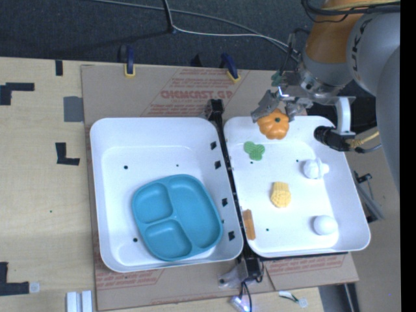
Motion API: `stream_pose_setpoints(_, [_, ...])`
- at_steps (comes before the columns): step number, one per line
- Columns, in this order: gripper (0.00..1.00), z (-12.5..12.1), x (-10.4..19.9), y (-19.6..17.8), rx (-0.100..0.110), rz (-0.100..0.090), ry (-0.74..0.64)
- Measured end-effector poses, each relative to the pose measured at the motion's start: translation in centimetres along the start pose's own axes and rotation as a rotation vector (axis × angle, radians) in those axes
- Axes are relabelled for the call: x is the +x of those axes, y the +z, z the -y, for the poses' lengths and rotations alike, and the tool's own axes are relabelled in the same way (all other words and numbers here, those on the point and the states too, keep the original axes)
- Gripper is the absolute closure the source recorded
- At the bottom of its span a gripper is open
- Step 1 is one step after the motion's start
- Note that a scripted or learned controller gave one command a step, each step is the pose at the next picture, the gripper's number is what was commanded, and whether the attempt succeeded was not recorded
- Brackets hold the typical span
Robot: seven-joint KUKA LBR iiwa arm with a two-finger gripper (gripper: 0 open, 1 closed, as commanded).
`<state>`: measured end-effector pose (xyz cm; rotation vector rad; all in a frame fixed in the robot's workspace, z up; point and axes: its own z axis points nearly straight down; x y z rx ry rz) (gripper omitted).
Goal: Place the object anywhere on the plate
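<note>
A blue sectioned plate (175, 217) lies in the left bin (110, 142), toward its front. My gripper (275, 111) hangs over the far left part of the right bin (344, 200), its fingers shut on a small orange pumpkin (274, 125). The pumpkin is lifted above the bin floor, well to the right of the plate and farther back.
In the right bin lie a green leafy piece (254, 150), a yellow corn cob (280, 194), a thin orange stick (249, 224) by the front left wall and two white objects (313, 169) (324, 225). The divider between the bins (225, 168) runs between gripper and plate.
</note>
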<state>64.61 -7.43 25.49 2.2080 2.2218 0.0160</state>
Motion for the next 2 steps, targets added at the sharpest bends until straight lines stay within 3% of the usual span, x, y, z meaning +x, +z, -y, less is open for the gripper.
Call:
stream_pose_setpoints(1, [1.0,0.7,6.4,-0.6,0.013,-0.001,0.0])
stream_pose_setpoints(2, [1.0,1.0,14.6,3.1,0.018,0.0,-0.001])
